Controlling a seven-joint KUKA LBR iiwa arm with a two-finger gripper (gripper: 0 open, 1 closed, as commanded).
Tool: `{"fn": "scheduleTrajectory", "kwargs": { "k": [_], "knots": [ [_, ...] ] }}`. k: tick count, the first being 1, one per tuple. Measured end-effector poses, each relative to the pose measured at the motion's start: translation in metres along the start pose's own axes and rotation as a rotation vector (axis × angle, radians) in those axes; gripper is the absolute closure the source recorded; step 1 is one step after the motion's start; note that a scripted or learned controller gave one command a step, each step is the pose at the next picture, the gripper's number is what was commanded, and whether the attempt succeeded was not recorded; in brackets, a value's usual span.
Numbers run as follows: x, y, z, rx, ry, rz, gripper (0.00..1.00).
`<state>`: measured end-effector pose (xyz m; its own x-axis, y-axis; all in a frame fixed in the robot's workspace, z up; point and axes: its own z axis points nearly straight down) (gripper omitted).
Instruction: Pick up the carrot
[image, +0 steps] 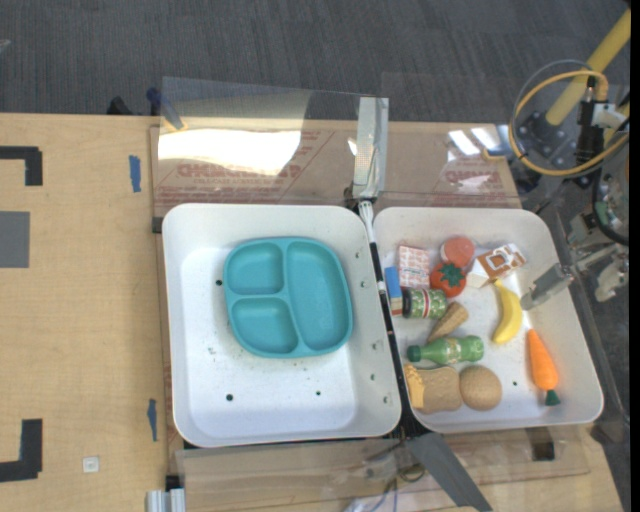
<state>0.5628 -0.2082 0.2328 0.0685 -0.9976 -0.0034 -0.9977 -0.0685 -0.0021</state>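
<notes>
The orange carrot (542, 364), with its green tip pointing toward the near edge, lies along the right side of the right bin (575, 410). My gripper (556, 281) hangs at the bin's right rim, above and slightly right of the carrot's upper end. It is apart from the carrot, and nothing shows in its grasp.
Beside the carrot lie a banana (508, 311), a bread roll (480, 387), a green bottle (447, 350), a cone (449, 320), a tomato (449, 278) and several small packets. A teal divided plate (288, 296) sits in the left bin (190, 330). Yellow cables (560, 100) loop at the back right.
</notes>
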Motion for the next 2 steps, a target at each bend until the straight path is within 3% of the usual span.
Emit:
{"fn": "scheduleTrajectory", "kwargs": {
  "k": [1, 2],
  "knots": [
    [-0.022, 0.042, 0.143, -0.005, -0.011, -0.146, 0.0],
    [-0.032, 0.069, 0.147, 0.0, 0.002, -0.408, 0.0]
  ]
}}
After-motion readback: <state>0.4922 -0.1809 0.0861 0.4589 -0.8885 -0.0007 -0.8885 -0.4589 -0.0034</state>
